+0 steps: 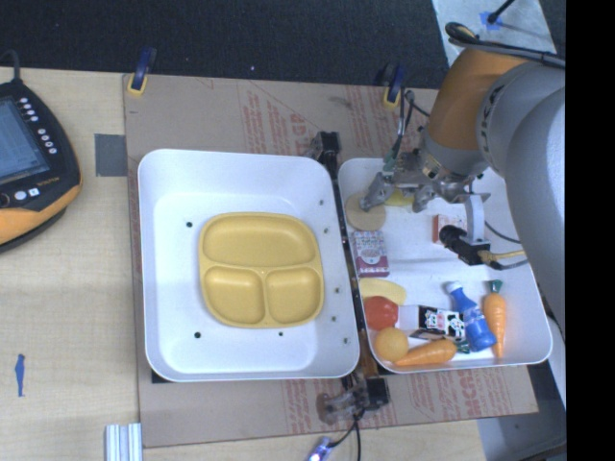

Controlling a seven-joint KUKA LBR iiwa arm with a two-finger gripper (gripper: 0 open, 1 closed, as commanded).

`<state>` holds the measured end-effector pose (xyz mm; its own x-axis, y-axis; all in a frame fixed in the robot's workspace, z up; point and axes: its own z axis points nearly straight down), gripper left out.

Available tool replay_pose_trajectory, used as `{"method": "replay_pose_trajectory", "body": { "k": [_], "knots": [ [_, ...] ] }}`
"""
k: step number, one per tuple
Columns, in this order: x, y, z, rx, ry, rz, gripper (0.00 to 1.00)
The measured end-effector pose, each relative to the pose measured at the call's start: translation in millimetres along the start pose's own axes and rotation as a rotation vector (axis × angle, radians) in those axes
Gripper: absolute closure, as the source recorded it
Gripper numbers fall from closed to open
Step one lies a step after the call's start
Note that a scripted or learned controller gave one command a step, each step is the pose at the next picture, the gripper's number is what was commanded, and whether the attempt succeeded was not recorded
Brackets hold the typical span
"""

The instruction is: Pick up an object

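Camera view: your claw [398,196] is hanging over the far end of the right bin [538,353], its fingers spread apart and gripping nothing. A tan disc [365,216] is lying just beside the left fingertip, with a small patterned packet [370,253] near it. You are probably lining up on the disc; centre both fingers over it before closing, since it is lying flat against the bin wall.
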<state>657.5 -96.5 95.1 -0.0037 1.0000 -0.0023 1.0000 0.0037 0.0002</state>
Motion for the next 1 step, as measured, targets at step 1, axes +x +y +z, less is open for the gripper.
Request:
{"method": "replay_pose_trajectory", "body": {
  "k": [1],
  "knots": [
    [0.9,0.0,0.0,0.0,0.001,0.0,0.0]
  ]
}}
